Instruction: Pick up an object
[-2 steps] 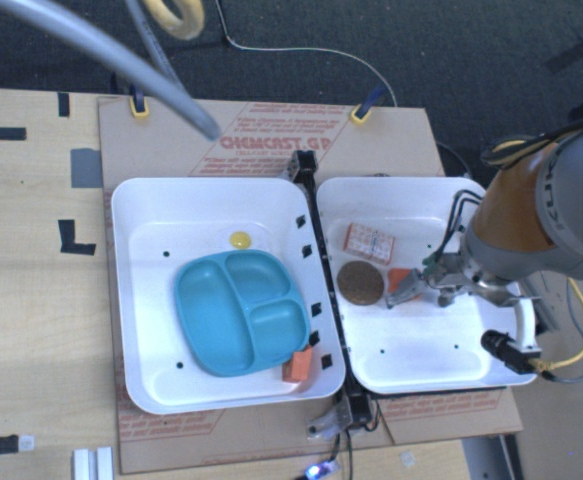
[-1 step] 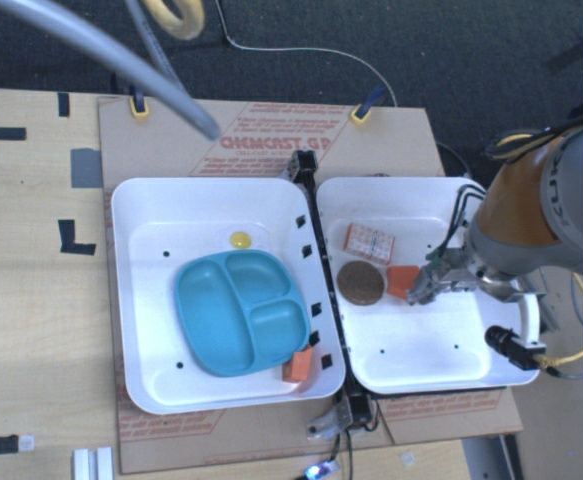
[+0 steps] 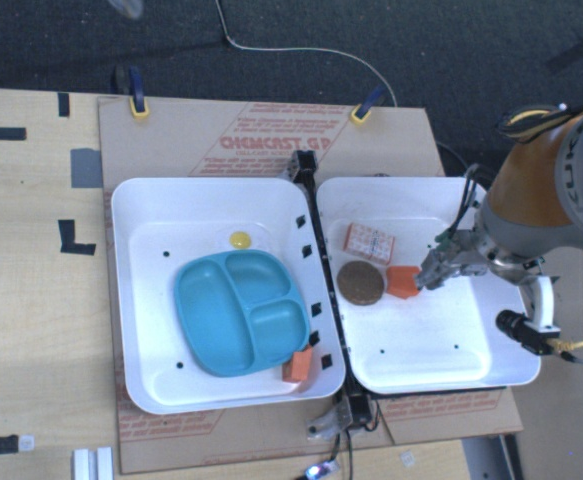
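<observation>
In the right bin (image 3: 471,363) lie a small orange block (image 3: 403,282), a brown round disc (image 3: 361,282) and a pale patterned packet (image 3: 369,240). My gripper (image 3: 433,272) reaches in from the right and sits low, right beside the orange block's right edge. The wrist hides the fingertips. The left bin (image 3: 141,228) holds a blue divided plate (image 3: 241,311), a small yellow piece (image 3: 240,239) behind it and an orange block (image 3: 297,366) at its front right corner.
A black divider clip strip (image 3: 316,258) runs between the two bins. The bins rest on a cardboard sheet (image 3: 271,138) held by clamps at the back. A cable (image 3: 301,53) crosses the dark floor behind.
</observation>
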`<action>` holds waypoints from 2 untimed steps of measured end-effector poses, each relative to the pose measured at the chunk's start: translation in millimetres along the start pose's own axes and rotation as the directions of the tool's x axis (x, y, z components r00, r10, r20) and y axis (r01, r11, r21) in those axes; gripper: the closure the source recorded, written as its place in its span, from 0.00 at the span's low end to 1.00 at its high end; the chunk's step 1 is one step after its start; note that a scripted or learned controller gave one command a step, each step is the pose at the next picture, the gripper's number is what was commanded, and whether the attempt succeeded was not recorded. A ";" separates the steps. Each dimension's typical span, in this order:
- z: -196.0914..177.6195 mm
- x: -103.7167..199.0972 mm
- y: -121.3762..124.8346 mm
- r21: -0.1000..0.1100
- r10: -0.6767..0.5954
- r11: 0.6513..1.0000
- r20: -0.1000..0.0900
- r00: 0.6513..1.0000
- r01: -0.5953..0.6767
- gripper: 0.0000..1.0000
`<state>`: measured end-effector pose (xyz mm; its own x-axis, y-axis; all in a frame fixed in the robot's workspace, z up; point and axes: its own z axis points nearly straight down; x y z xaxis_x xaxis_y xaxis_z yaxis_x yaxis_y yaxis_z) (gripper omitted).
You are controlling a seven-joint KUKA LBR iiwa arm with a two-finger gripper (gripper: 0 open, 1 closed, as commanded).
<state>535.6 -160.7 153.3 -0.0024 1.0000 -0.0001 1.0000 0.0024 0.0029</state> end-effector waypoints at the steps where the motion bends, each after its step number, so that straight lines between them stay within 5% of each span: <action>1: -52.9 0.4 1.6 -0.002 0.000 1.000 0.001 1.000 0.000 1.00; 2: -65.3 55.5 8.0 0.002 -0.005 1.000 -0.002 1.000 0.005 1.00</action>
<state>543.3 -105.1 218.6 -0.0071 1.0000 0.0020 1.0000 0.0070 0.0008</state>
